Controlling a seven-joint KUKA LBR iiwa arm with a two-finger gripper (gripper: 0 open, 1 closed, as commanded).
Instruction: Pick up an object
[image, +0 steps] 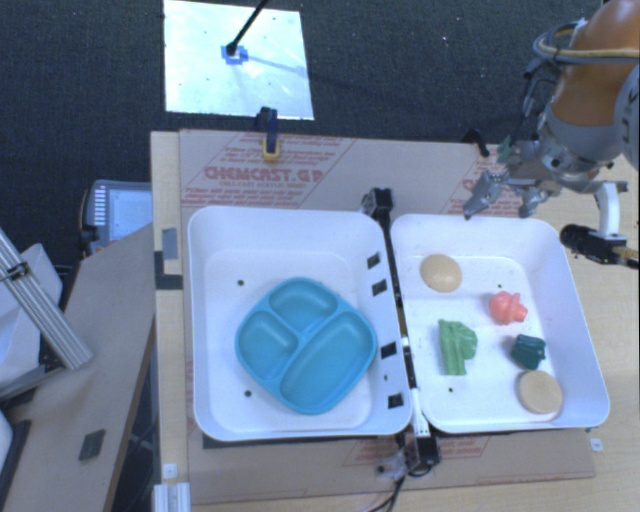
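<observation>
My gripper (507, 199) hangs open above the far rim of the right bin (574, 300), with nothing between its fingers. Below it in that bin lie a tan rounded object (440, 272), a red-orange object (507, 307), a light green object (457, 346), a dark green object (528, 350) and a tan disc (539, 392). The tan rounded object is the closest to the gripper, a little nearer the camera and to the left.
The left bin (215, 260) holds a blue divided plate (305, 344). A black divider with clips (392, 300) runs between the bins. Cardboard (330, 170) lies under both. A black part of the arm (595, 243) juts over the right bin's far right corner.
</observation>
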